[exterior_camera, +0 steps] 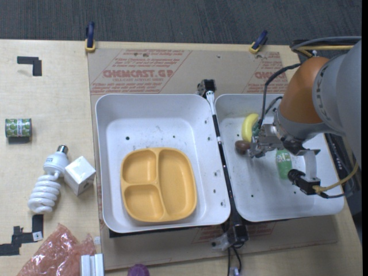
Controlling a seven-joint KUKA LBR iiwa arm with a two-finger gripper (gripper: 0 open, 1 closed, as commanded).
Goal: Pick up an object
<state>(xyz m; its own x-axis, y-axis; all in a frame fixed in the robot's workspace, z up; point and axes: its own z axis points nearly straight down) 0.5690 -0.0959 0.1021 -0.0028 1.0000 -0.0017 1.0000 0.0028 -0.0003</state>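
So your hand (260, 145) was down in the right bin (253, 203), sitting right by the banana (249, 126) and a small brown thing (241, 147), with a green bottle (283, 164) just beside it. Looked like the reach-and-grasp step to me. Couldn't tell if the hand was gripping anything. I'd say you'd want it shut on something firmly before lifting straight up.

Red "CHEMCAST" print (repeated) on brown board (144, 68).
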